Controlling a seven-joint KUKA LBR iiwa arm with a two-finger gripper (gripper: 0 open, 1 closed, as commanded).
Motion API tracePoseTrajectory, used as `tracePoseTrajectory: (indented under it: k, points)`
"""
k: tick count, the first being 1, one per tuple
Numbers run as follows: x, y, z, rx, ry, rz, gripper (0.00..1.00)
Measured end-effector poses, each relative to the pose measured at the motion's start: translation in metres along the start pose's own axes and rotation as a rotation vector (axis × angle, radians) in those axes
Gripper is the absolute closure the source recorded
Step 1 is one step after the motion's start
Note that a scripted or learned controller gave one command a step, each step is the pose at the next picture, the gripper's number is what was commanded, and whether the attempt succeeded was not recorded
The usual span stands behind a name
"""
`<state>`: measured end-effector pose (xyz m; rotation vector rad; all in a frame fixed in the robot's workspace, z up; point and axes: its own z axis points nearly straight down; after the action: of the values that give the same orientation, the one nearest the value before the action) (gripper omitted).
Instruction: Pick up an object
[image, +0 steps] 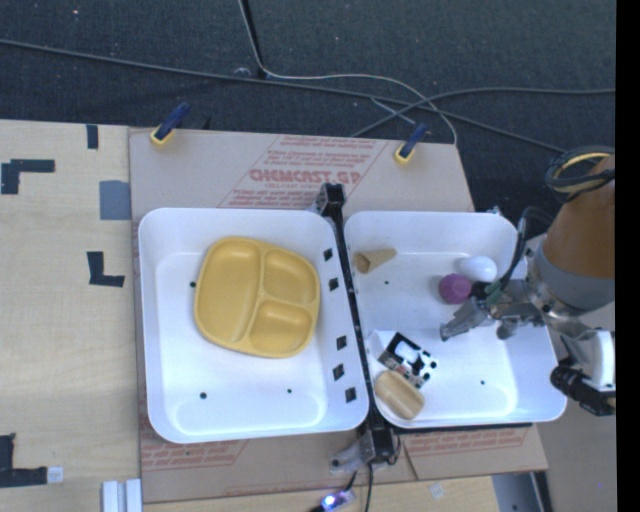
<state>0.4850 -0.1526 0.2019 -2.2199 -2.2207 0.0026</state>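
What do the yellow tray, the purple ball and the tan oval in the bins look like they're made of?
Yellow tray: likely moulded plastic, matte with a soft sheen, three smooth pressed compartments.
Purple ball: plastic or rubber; even colour, faint highlight, too small to tell which.
Tan oval: looks like wood or a foam bread replica; dull, with a paler face and a darker edge. Uncertain.

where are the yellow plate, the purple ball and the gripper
yellow plate (258, 297), camera view, centre ridge
purple ball (454, 289), camera view, its top
gripper (458, 325), camera view, between fingertips
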Motion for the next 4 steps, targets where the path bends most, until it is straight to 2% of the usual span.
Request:
tracePoseTrajectory:
  k: [1,2,3,4]
  points:
    - [-0.007,0.006,0.055,0.004,0.001,0.001,0.00]
    - [-0.005,0.011,0.097,-0.008,-0.003,-0.001,0.00]
    - [-0.005,0.011,0.117,0.000,0.000,0.000,0.00]
    - [-0.006,0.011,0.106,-0.004,-0.003,0.000,1.00]
